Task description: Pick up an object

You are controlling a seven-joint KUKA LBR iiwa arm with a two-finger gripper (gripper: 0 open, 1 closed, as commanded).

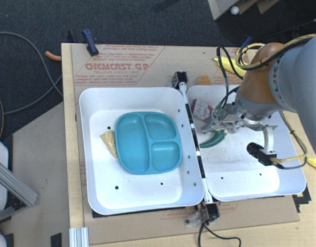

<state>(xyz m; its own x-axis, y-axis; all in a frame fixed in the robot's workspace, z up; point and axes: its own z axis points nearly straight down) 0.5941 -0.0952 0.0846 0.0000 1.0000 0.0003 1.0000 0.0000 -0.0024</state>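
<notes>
My gripper [218,126] hangs low over the left part of the right bin [250,184], with the arm coming in from the right. Just below and left of it lies a dark green curved object [211,141] on the bin floor, touching or nearly touching the gripper's tip. A small pink and white packet [201,108] lies at the bin's back left corner, just beyond the gripper. I cannot tell whether anything sits between the fingers.
The left bin [96,189] holds a teal divided plate [147,142] with a tan, sponge-like piece [109,142] sticking out from under its left edge. The ridge between the bins [195,148] runs close to the gripper's left.
</notes>
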